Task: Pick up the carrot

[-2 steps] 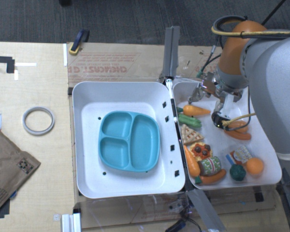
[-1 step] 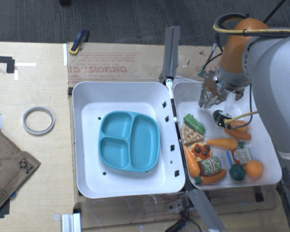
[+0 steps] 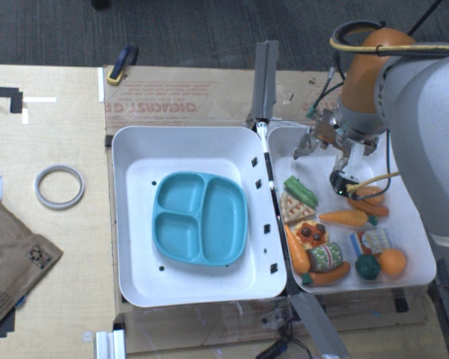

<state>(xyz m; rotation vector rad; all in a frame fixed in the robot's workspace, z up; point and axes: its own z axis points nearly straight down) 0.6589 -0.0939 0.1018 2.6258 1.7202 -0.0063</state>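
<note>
Camera view: carrot [image 3: 347, 218] apparently near tool [image 3: 331, 151]

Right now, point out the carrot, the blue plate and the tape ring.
carrot [image 3: 346, 218], camera view, middle of its body.
blue plate [image 3: 226, 219], camera view, its large compartment.
tape ring [image 3: 38, 188], camera view, its left edge.

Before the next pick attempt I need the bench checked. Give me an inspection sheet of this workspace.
surface: left bin and right bin side by side.
job's things: carrot lying in the right bin, not grasped.
clutter: blue divided plate in the left bin; toy foods around the carrot, including an orange and a green vegetable.
end effector: over the right bin's far end, apart from the carrot.
cables: dark loop over the arm's orange band.
surroundings: tape roll and cardboard box left of the bins.
</note>
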